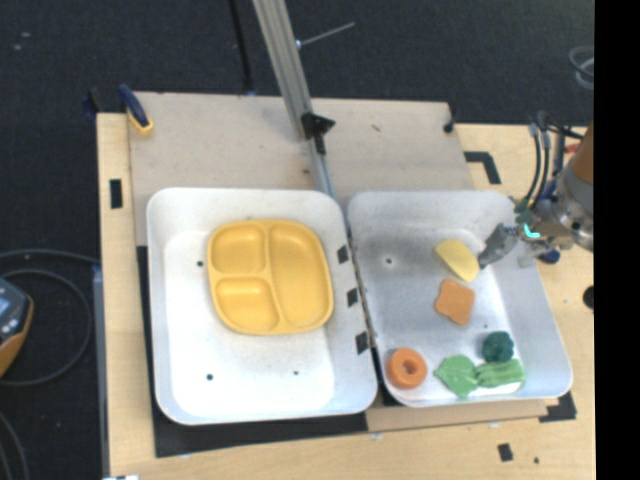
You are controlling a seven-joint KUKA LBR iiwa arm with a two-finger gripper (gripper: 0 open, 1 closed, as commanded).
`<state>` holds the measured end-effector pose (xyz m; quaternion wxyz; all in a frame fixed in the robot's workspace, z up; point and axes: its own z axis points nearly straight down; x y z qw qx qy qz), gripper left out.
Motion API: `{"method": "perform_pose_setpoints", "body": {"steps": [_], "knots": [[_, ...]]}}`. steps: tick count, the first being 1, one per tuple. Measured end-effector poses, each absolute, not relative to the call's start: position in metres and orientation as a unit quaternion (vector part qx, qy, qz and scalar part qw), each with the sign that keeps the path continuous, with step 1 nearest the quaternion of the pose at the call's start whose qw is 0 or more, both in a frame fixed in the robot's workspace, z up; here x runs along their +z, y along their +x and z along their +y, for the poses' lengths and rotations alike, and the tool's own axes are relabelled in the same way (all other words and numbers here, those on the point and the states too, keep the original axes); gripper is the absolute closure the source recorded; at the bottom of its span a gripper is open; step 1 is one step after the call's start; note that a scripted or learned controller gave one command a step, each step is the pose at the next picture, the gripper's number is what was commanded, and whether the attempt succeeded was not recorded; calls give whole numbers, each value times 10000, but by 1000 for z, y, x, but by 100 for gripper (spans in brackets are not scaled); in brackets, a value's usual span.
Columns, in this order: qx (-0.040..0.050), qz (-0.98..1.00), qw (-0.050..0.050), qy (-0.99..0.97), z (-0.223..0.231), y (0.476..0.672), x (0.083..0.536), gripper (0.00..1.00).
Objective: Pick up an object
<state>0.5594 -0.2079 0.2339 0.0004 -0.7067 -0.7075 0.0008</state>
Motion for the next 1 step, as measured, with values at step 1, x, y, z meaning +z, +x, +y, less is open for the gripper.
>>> {"method": "perform_pose_setpoints", "body": {"steps": [1], "knots": [[0,-7077,-10,-7065,-208,560,235,0]]}}
